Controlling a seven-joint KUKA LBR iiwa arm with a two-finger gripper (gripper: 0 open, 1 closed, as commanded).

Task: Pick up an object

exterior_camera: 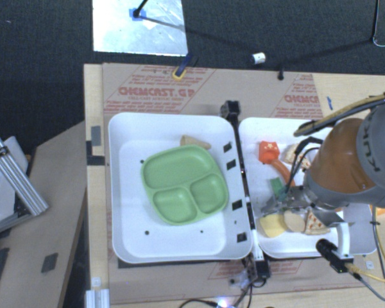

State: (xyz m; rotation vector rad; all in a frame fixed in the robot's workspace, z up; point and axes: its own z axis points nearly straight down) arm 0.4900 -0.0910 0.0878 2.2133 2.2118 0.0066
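While the arm [353,162] is leaning in over the right bin [260,130], its tool [283,204] is sitting low among a huddle of small food toys, and I cannot tell how the tool is set, the wrist is covering it. Candidate objects are lying near each other: an orange carrot-like piece [273,156] towards the bin's far side, a small green piece [277,186] just beside the tool, a pale yellow lump [271,225] and a wedge like a pizza slice [316,222] at the near rim.

Risk, as I judge it: the pieces are crowding together, so the tool may be nudging one aside or pinching two; smooth rounded plastic may be slipping out.

Left bin [125,191] is carrying a matte green divided plate [183,185], rounded, three wells, with a tan scrap [196,142] behind it. Bins are glossy white, shallow; the counter [154,88] under them is printed cardboard
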